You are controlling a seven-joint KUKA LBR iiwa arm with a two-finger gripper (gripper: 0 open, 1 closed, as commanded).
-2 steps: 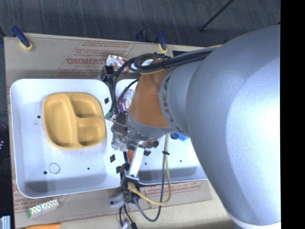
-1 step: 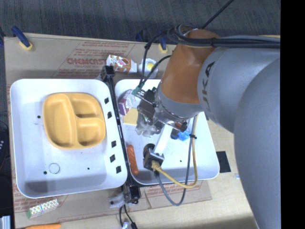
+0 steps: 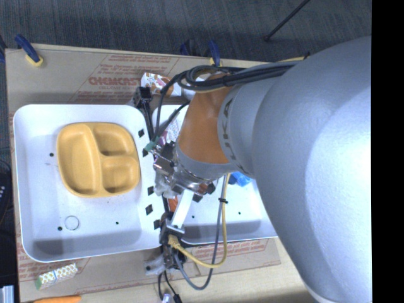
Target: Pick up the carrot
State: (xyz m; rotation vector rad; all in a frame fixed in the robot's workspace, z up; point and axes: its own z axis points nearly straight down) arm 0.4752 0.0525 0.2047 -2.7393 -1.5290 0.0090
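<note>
The grey arm with its orange band (image 3: 202,128) reaches in from the right and covers most of the right bin (image 3: 252,223). Its gripper (image 3: 180,194) hangs over that bin's left edge, close to the wall between the two bins. The wrist and cables hide what lies beneath it. A thin orange object (image 3: 60,299) lies on the bench at the bottom left edge of the view; I cannot tell what it is.
A yellow divided plate (image 3: 98,158) sits in the left bin (image 3: 31,188). A small blue object (image 3: 240,180) peeks out under the arm in the right bin. A wrapped packet (image 3: 57,274) lies on the cardboard at the front left, another wrapper (image 3: 153,81) at the back.
</note>
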